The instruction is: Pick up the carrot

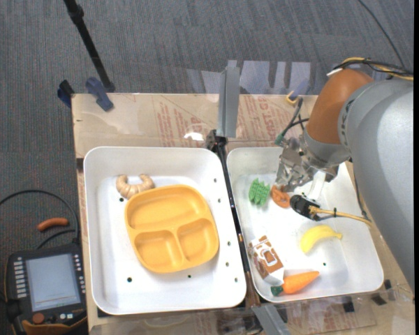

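Carrot [298, 282] at bin front — box [266, 256] beside, banana [318, 238] nr.

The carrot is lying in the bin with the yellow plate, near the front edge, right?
No. The carrot does lie near the front edge, but in the right bin, beside the banana. The yellow plate sits in the left bin. The camera view shows this.

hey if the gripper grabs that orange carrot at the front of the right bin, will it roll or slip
The orange toy carrot with the green top looks round and tapered, so it may roll in an arc if nudged. Its surface seems smooth, probably hard plastic, so fingers could slip toward the thin tip. It lies beside the small brown carton, which may crowd a grasp.
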{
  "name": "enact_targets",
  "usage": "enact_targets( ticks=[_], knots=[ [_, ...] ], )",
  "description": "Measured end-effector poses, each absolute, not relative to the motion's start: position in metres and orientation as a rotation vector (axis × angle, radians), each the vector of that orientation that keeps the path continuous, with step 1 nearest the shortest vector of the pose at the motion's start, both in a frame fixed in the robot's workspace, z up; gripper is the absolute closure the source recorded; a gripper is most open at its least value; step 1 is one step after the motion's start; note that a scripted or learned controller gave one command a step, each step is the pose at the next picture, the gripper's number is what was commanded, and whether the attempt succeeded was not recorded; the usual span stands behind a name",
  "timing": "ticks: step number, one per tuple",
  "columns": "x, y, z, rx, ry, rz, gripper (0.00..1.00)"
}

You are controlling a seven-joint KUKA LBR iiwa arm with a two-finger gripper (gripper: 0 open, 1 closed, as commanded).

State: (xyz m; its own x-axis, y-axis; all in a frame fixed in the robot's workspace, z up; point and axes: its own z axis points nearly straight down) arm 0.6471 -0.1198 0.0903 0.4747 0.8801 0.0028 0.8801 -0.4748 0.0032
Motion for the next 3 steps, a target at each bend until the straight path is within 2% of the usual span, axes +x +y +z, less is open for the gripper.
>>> enact_targets(
  ticks=[1,2,3],
  knots=[
    [0.646,-0.092,0.09,3.054,0.727,0.005,1.0],
    [0.628,-0.084,0.09,3.11,0.443,0.005,1.0],
    [0.611,-0.046,0.184,3.128,0.316,-0.008,1.0]
  ],
)
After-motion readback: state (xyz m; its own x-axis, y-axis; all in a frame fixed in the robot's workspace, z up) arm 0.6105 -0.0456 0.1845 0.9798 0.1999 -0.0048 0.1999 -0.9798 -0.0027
